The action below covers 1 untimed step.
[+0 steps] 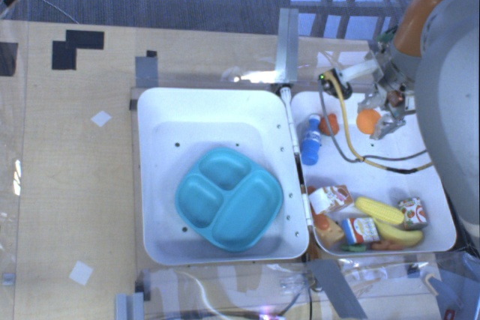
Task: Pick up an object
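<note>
The grey arm's two-finger gripper (380,118) is closed on a small orange ball (367,121) above the right white plastic bin (442,236). Far to its left lies a blue divided plate (229,197); nearer, a blue bottle (310,142).

Gripper (381,115) over right bin (442,236), orange ball (367,121) between its fingers. Blue bottle (310,144) at divider. Left bin (161,183) holds 1 blue divided plate (229,197).

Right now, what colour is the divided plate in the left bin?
Light blue, a plain divided plate, shown clearly in the camera view.
</note>
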Available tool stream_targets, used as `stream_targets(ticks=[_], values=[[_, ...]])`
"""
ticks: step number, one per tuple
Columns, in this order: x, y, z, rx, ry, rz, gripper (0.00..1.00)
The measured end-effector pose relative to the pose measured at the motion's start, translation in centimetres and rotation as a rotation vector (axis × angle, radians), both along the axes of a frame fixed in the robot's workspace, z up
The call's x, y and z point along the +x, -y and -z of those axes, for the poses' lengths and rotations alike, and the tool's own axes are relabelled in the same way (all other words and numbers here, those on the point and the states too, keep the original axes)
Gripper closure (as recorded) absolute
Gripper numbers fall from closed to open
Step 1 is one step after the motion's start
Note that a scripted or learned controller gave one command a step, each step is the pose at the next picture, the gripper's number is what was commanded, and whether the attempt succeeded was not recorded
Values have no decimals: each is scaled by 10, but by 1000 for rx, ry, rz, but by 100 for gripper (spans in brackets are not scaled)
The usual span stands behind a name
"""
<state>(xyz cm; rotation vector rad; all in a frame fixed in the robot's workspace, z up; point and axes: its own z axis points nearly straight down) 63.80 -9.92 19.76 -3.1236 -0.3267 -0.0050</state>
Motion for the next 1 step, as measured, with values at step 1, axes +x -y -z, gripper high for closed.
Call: stream_targets(ticks=[1], values=[[-2,13,3,-1,0,2,100]])
